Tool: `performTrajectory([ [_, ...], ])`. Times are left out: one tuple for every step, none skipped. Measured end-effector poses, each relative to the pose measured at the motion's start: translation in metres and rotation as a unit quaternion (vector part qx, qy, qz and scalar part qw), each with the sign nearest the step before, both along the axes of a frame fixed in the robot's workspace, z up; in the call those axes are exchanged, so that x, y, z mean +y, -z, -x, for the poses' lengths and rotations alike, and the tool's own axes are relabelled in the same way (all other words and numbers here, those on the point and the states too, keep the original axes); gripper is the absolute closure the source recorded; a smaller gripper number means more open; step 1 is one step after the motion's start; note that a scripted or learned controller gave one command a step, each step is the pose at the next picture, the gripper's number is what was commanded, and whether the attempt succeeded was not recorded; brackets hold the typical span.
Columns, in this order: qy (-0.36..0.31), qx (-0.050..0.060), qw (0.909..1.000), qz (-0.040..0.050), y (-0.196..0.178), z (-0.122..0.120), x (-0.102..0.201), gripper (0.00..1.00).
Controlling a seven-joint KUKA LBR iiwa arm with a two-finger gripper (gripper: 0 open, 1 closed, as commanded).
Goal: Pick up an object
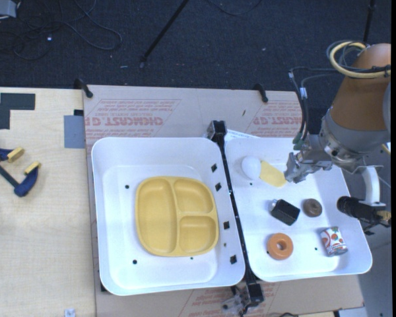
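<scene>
Dark carpet [185, 32] crossed by black cables [86, 18] filled the upper frame. A pale wooden bench [39, 243] with blue clamps [16, 170] occupied the left.

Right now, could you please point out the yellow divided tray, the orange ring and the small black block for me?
yellow divided tray [177, 215]: camera view, middle divider.
orange ring [280, 246]: camera view, ring's body.
small black block [285, 211]: camera view, top face.

Mounted above the bench, angled down over both white bins [102, 177]; set well back, with the gripper [296, 172] at frame right and bins spreading leftward from it.
</scene>
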State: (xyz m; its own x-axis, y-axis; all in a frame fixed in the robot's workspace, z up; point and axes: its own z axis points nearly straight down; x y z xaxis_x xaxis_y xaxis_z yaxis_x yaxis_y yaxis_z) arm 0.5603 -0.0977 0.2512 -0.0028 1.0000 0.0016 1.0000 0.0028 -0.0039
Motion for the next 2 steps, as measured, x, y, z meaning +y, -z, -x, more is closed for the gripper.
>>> performTrajectory([
  [0.000, 0.001, 1.0000, 0.0001, 0.017, -0.010, 0.048, 1.00],
  [0.001, 0.001, 1.0000, 0.0005, 0.029, -0.015, 0.101, 1.00],
])
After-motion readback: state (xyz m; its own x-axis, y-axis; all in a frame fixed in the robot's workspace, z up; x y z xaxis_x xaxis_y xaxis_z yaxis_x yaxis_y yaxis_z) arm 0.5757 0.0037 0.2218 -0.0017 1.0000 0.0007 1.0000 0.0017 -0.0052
